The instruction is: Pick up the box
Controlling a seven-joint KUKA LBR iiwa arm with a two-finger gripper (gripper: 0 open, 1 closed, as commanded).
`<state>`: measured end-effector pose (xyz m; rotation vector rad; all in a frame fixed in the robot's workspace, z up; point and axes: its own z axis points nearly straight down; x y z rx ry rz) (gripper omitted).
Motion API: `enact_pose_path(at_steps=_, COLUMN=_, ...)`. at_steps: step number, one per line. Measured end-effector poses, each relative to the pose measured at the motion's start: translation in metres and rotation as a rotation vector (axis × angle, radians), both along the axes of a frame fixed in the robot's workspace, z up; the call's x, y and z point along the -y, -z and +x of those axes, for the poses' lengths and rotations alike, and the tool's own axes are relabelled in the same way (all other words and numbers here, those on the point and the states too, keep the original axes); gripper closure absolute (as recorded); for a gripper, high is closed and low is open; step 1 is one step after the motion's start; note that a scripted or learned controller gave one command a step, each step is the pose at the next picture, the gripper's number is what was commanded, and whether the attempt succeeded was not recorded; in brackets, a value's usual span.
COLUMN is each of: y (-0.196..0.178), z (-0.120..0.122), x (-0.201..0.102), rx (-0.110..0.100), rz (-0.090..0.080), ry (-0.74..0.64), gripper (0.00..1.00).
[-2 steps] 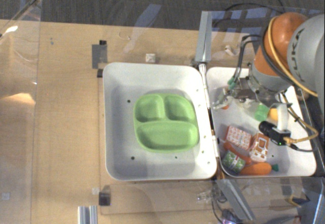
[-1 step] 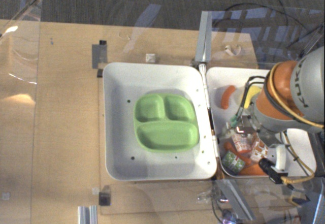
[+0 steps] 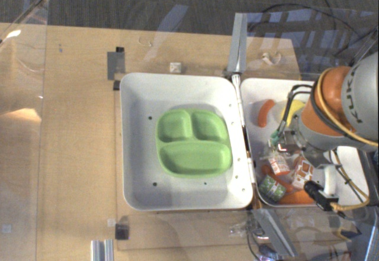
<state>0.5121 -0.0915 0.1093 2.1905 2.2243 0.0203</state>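
Left bin (image 3: pixel 136 135) holds a green divided plate (image 3: pixel 193 142). Right bin (image 3: pixel 253 94) is crowded: an orange item (image 3: pixel 266 112) up top, a red-and-white box (image 3: pixel 278 166) amid clutter, right beneath the claw (image 3: pixel 283 141); can't tell the claw's opening or whether it grips anything.

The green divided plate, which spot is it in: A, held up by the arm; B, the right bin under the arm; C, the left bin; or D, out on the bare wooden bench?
C: the green divided plate lies flat in the middle of the left bin, while the arm reaches over the right bin, where the small items are piled.
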Motion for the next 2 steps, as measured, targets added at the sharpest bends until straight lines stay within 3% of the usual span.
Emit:
enact_pose_path(at_steps=1, y=-0.076, z=-0.02, x=-0.062, rx=-0.017, rz=0.005, ry=-0.006, gripper=1.0)
enact_pose_path(at_steps=2, y=-0.133, z=-0.016, x=-0.082, rx=-0.017, rz=0.005, ry=0.045, gripper=1.0)
